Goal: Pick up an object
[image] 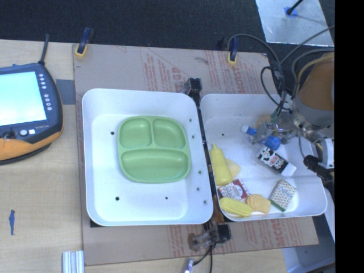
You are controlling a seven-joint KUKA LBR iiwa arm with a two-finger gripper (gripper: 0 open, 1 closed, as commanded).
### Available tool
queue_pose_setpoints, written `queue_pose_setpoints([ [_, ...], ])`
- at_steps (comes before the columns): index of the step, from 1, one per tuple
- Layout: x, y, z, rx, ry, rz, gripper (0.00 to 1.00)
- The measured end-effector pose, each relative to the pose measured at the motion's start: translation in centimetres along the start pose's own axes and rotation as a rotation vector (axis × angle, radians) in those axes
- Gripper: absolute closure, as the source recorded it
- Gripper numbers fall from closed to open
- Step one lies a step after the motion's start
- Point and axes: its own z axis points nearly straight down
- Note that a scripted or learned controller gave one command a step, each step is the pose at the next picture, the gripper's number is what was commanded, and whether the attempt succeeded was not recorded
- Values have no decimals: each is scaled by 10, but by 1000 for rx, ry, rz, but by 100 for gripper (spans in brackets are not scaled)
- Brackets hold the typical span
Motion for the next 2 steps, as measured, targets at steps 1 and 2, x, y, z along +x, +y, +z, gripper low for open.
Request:
queue_pose_setpoints([
  [1, 10, 32, 9, -1, 0, 0, 0],
  [2, -13, 59, 9, 0, 1, -2, 0],
])
